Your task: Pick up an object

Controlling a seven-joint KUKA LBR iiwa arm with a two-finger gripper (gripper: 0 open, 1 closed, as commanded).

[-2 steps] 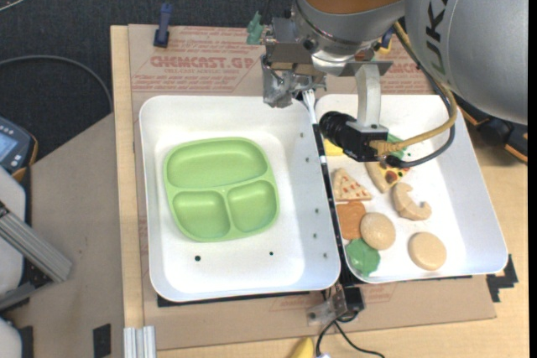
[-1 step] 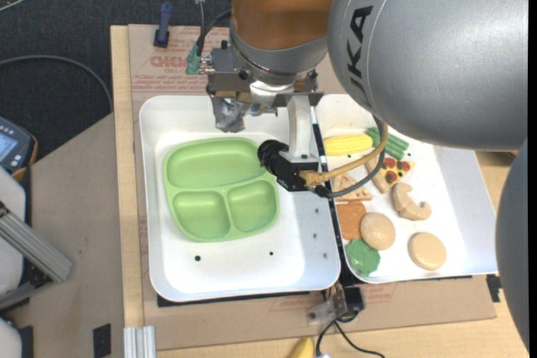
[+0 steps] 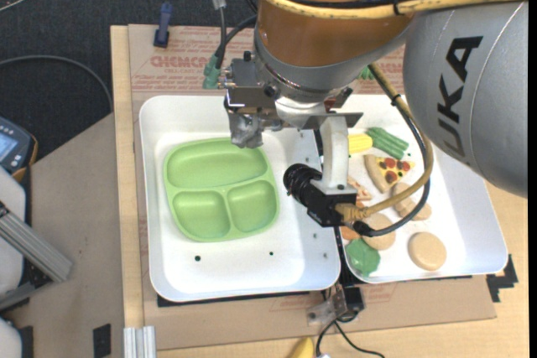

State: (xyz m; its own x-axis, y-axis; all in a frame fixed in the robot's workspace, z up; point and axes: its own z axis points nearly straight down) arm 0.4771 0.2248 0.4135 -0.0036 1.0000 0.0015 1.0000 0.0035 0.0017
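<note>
step: reaching for a grasp; gripper (image 3: 246,130) low at far right rim of tray (image 3: 220,197) in left bin (image 3: 252,264)
next: likely close on rim, then lift; thin rim may slip
grip: open or shut, cannot tell; nothing seen held; contact with tray unclear

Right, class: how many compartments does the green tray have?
3. One long compartment spans the green tray's far side; two smaller ones, left and right, sit side by side nearer the camera. The gripper overlaps its far edge; none seems hidden.
</note>
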